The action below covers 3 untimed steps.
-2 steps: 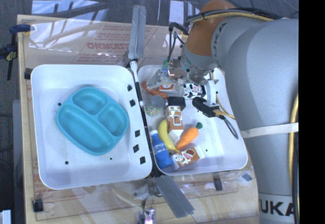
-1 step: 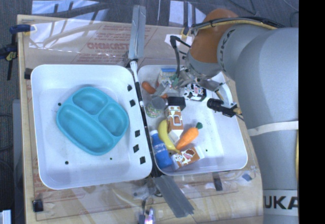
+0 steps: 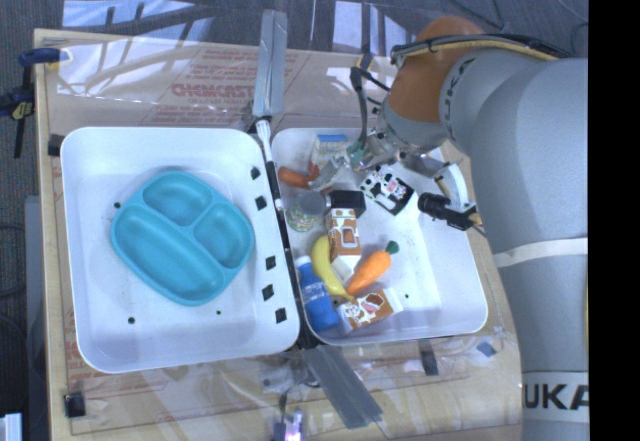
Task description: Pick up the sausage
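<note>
The sausage [image 3: 293, 176] is a short orange-brown piece lying at the far left corner of the right bin [image 3: 455, 294], close to the divider between the bins. My gripper [image 3: 338, 163] hangs low over the far end of that bin, a little to the right of the sausage, among cluttered items. The grey wrist and its orange band [image 3: 432, 69] rise behind it. Nothing visibly sits between the gripper and the sausage.
The right bin also holds a small glass jar [image 3: 305, 210], a juice carton [image 3: 343, 231], a banana [image 3: 326, 268], a carrot [image 3: 369, 268], a blue bottle [image 3: 318, 299] and another carton [image 3: 368, 309]. A blue divided plate [image 3: 182, 237] lies in the left bin [image 3: 90, 329].
</note>
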Motion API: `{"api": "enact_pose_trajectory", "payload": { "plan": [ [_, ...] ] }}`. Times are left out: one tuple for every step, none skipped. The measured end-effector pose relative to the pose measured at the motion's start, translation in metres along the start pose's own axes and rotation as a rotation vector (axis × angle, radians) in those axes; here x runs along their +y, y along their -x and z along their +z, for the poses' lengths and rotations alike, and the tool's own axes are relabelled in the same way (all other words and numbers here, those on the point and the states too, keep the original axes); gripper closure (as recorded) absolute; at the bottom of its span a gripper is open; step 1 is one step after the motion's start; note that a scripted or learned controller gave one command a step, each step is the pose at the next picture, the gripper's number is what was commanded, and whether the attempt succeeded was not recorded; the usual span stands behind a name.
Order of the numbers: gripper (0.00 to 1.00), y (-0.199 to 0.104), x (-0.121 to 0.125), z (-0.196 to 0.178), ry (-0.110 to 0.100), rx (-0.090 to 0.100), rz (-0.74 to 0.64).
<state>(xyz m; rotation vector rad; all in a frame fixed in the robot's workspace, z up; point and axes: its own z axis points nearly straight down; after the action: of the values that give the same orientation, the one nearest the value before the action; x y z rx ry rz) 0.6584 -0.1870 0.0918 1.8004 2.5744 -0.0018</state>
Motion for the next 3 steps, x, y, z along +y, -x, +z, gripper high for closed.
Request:
{"api": "enact_pose_trajectory", "payload": {
  "plan": [
    [1.0,-0.0018,-0.0014,-0.0061,-0.014,0.01,-0.006],
    [0.0,-0.0018,-0.0009,-0.0066,-0.013,0.009,-0.006],
    [0.0,-0.0018,-0.0009,-0.0066,-0.013,0.009,-0.006]
  ]
}}
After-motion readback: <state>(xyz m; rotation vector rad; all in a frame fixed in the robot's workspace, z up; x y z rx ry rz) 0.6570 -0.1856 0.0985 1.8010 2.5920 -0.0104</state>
